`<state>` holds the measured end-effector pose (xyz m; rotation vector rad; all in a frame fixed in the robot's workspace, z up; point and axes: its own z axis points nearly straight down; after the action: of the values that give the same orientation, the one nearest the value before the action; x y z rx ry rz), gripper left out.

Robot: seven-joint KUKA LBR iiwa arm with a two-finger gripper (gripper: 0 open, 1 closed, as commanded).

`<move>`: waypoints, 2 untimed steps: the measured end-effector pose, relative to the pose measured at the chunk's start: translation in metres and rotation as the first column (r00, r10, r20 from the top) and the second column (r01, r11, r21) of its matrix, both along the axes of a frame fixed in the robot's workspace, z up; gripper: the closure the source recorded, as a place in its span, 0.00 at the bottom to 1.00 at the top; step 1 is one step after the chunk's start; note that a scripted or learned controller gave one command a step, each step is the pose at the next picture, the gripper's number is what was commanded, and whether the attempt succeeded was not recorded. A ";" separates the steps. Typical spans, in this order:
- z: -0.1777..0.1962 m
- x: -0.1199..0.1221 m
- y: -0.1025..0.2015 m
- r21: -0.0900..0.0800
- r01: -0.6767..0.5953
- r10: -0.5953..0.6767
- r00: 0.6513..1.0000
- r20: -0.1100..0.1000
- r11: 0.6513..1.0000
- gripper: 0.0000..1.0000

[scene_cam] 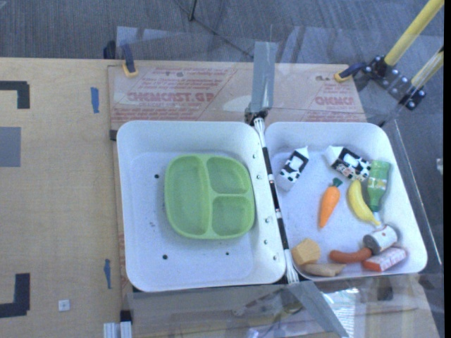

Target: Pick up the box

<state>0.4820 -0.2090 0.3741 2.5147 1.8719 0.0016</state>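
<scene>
The right bin holds the toy food. A small red and white box lies flat in its near right corner, touching a short grey can and the end of a red sausage. Two cow-patterned cartons lie further back, one at the bin's left wall and one near the far right. A green packet lies beside the yellow banana.
An orange carrot lies mid-bin. An orange wedge and a tan piece sit at the near left corner. The left bin holds a green divided plate. Yellow poles stand at the far right.
</scene>
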 end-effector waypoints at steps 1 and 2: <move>-0.053 0.030 0.065 0.005 -0.168 0.168 0.986 -0.006 0.986 1.00; -0.053 0.030 0.064 0.005 -0.167 0.167 0.986 -0.006 0.986 0.00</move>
<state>0.5117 -0.1446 0.3211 2.3545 2.0812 -0.0008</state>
